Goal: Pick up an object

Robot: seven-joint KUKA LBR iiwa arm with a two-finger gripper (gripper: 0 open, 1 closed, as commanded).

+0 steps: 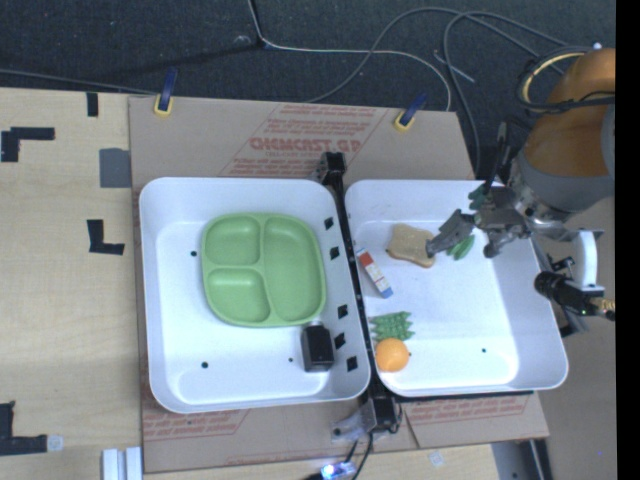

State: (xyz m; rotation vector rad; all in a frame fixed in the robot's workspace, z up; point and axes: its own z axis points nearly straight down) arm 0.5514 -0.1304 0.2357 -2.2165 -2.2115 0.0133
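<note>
While the gripper [462, 235] hangs over the right bin [500, 363], its fingers spread apart with nothing between them, the nearest candidate is the tan bread-like piece [410, 245] lying just to its left on the bin floor. One dark finger [447, 234] reaches toward that piece's right edge, and a small green item [462, 249] sits right beside it; whether they touch I cannot tell. To do the grasp well, I judge the arm should centre the jaws over the tan piece so one finger lands on each side, then descend fully before closing. The red-and-white stick [375, 274], the green leafy toy [391, 324] and the orange [392, 355] lie nearer and well apart, so they should not interfere. The left bin [165, 268] holds a green divided plate [264, 269] and a black block [317, 348].
</note>
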